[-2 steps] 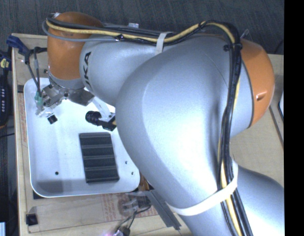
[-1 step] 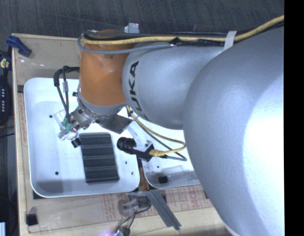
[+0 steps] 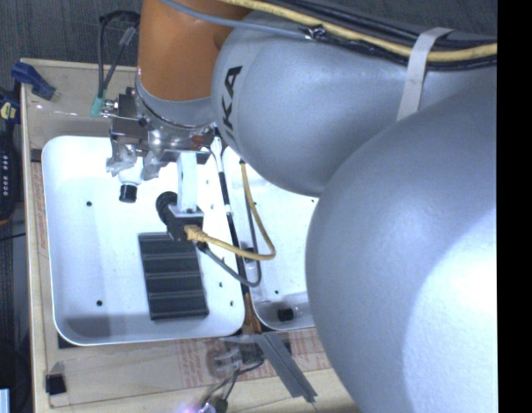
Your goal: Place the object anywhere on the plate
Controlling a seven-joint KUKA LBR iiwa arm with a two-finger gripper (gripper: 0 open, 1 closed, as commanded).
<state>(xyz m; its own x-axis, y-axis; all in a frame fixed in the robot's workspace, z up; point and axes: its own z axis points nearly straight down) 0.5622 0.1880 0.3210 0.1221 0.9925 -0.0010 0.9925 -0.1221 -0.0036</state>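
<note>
Claw (image 3: 133, 169) hung over far part of left bin (image 3: 68, 231); finger state cannot be told | dark ribbed object (image 3: 173, 275) lies flat on bin floor, nearer | plate not identified | descent to be centred over object, short sides spanned.

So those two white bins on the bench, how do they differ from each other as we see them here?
The left bin lies almost fully open to view, while the right bin is mostly covered by the grey arm. The left bin holds a dark ribbed rectangular object; in the right bin just a small dark thing near its lower rim can be seen. Both are shallow, white and round-cornered, side by side.
</note>
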